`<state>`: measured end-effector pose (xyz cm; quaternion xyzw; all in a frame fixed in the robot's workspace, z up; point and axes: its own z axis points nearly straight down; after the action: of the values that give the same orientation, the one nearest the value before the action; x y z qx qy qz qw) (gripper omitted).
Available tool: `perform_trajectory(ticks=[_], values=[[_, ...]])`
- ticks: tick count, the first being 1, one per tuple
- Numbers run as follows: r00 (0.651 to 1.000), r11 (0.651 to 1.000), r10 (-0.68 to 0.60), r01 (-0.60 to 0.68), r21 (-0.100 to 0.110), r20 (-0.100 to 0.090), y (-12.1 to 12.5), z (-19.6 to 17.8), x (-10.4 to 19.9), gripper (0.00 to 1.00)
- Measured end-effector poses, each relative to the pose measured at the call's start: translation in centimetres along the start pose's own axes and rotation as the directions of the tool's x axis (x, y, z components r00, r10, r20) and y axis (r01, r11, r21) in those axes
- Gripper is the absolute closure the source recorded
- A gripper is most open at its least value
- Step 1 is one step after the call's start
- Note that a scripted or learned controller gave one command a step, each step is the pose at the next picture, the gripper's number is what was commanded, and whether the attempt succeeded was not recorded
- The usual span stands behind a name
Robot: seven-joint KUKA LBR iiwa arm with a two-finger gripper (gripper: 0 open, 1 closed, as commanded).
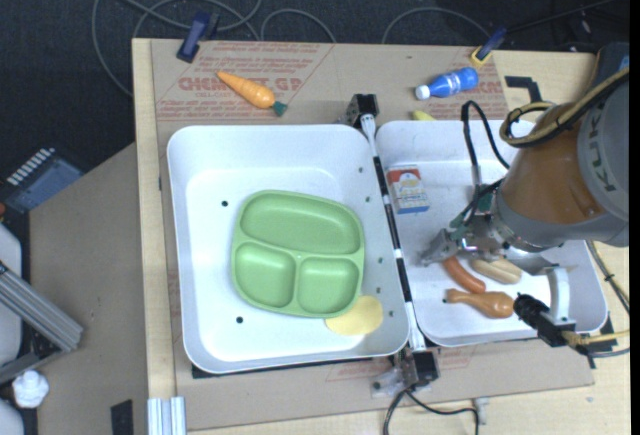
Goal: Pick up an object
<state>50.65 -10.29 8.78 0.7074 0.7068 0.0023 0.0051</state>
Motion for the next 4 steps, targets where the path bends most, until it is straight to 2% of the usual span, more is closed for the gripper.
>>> perform_trajectory(ticks=[1, 2, 3, 4], values=[[1.0, 1.0, 0.002, -0.002, -0.011, 0.007, 0.3, -1.2, -0.2, 1.0], [1.0, 1.0, -0.002, 0.002, 0.009, -0.004, 2.3, -10.7, 5.8, 1.0], [1.0, 1.0, -0.001, 0.001, 0.011, -0.004, 2.3, -10.7, 5.7, 0.0], [1.0, 1.0, 0.0, 0.0, 0.013, -0.004, 1.0, -9.6, 3.0, 0.0]])
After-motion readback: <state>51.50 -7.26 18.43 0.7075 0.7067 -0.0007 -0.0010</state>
